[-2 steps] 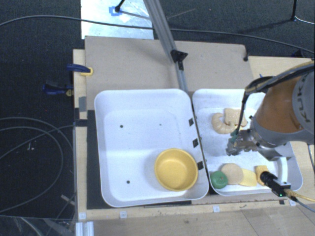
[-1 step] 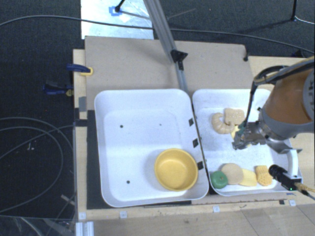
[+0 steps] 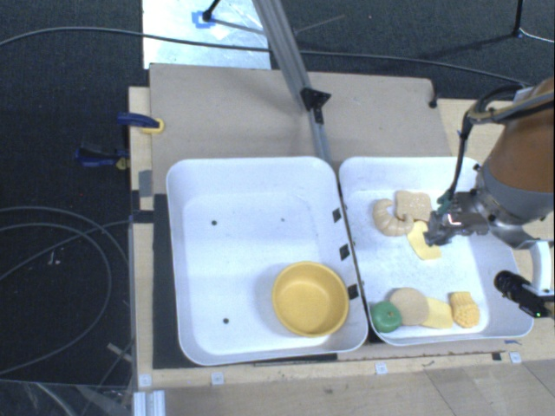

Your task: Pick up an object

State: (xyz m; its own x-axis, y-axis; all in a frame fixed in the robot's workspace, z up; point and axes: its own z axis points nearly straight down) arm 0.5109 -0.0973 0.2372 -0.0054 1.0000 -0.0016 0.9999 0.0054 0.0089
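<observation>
My gripper (image 3: 440, 230) hangs low in the right bin (image 3: 486, 258), its tip right over the upper edge of a flat yellow wedge (image 3: 422, 246). Whether it touches the wedge I cannot tell. Just left of it lie a pale curved pastry piece (image 3: 389, 218) and a tan square slab (image 3: 413, 203). Along the bin's front edge sit a green round piece (image 3: 387, 318), a tan dome (image 3: 408, 303), a yellow slice (image 3: 439, 316) and an orange ridged block (image 3: 466, 309).
A yellow bowl (image 3: 310, 298) stands in the front right corner of the left bin (image 3: 225, 232). A grey pole (image 3: 286, 50) slants across the back board. A blue and yellow clamp (image 3: 139, 123) grips the bench's left edge.
</observation>
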